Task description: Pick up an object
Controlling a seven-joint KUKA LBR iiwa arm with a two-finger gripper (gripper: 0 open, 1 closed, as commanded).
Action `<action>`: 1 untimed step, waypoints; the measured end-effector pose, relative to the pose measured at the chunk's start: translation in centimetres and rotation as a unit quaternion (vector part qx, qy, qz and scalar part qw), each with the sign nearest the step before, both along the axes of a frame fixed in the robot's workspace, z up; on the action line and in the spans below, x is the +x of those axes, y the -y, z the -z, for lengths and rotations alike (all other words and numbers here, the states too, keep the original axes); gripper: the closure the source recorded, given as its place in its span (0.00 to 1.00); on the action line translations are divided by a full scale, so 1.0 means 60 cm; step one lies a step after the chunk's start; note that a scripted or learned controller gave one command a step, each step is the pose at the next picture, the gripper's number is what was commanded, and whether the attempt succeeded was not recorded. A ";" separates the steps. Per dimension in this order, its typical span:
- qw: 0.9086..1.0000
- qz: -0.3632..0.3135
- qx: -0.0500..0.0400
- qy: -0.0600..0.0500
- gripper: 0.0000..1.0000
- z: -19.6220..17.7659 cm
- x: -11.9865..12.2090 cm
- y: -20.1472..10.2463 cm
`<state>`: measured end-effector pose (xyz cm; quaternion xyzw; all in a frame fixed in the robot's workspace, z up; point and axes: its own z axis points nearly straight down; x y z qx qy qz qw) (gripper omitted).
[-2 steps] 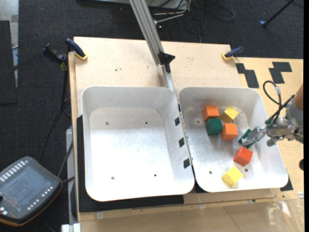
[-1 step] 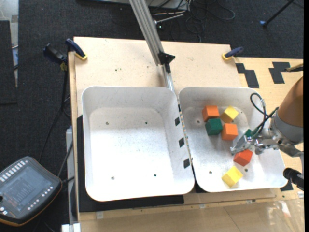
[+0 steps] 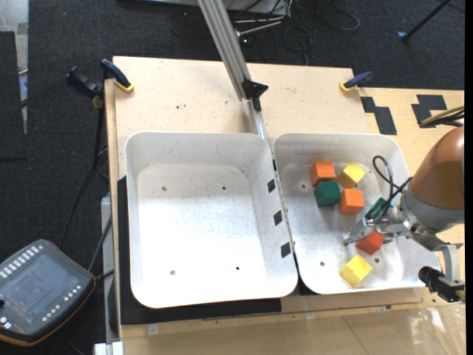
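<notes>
My gripper [image 3: 367, 234] is low in the right bin [image 3: 392, 150], near its front right, and stands open. One thin metal finger [image 3: 349, 237] points left, and a red cube [image 3: 372, 242] lies on the bin floor right under the gripper, touching or nearly touching it. A yellow cube [image 3: 355, 270] rests just in front of it. Behind the gripper sit an orange cube [image 3: 352, 200], a green cube [image 3: 327, 194], another orange cube [image 3: 322, 172] and a second yellow cube [image 3: 353, 174]. The arm's orange band [image 3: 443, 176] covers the bin's right wall.
The left bin [image 3: 133, 198] lies beside the right one, with a shared ridge [image 3: 281, 213] between them. A slanted metal bar [image 3: 225, 39] crosses the back of the bench. Clamps [image 3: 118, 76] [image 3: 355, 82] sit at the bench's rear corners. A teach pendant [image 3: 37, 291] lies at the lower left.
</notes>
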<state>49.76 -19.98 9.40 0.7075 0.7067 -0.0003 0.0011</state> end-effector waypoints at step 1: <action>1.000 0.000 0.000 0.001 1.00 -0.019 0.001 -0.001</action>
